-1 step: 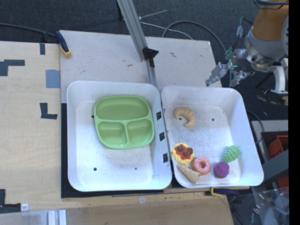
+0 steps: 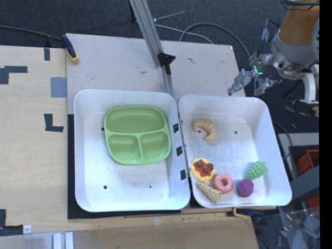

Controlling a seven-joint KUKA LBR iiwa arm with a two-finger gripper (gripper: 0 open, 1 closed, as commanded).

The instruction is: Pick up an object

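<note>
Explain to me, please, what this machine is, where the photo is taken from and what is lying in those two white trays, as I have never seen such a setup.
This is a single photo from a fixed camera above the bench, looking down at a slant. The grey robot arm with an orange band reaches in from the right; its two-finger pincer hangs above the back edge of the right shallow white bin, and nothing is visible between its fingers.

The left shallow white bin holds a green plastic plate with three compartments. The right bin holds toy food: a tan croissant, a small pizza slice with red toppings, a pink-iced doughnut, a beige cone-like piece, a purple berry-like ball and a green bumpy piece.
</note>
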